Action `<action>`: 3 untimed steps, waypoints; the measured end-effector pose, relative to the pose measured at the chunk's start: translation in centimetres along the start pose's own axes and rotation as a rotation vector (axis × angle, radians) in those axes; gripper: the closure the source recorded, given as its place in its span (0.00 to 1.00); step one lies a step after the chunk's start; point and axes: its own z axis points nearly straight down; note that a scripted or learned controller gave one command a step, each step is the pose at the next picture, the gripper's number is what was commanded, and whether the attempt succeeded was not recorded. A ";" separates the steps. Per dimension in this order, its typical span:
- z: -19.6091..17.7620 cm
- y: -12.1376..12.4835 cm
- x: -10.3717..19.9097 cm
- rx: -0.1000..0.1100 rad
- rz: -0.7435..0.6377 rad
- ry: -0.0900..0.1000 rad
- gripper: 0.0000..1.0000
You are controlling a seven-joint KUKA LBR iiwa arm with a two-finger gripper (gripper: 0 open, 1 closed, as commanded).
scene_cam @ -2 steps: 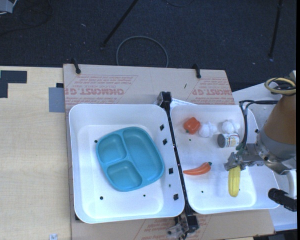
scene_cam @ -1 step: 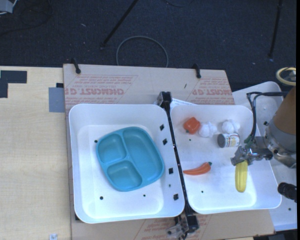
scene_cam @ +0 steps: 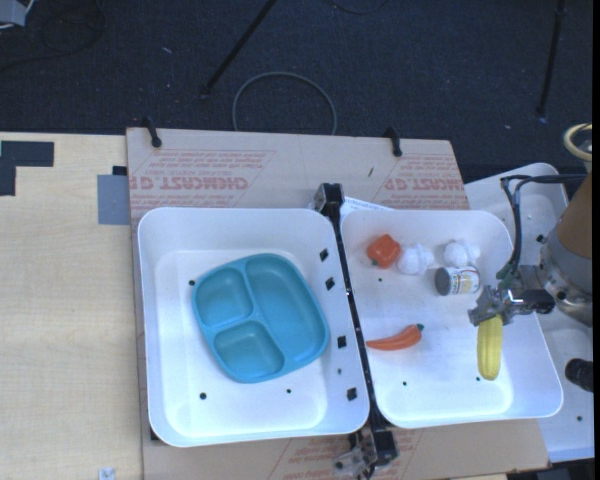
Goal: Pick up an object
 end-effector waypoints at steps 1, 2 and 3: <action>-1.0 0.1 5.6 0.002 -0.004 0.002 1.00; 0.2 0.3 10.9 0.004 -0.003 0.002 1.00; 0.9 0.9 16.5 0.006 -0.003 0.002 1.00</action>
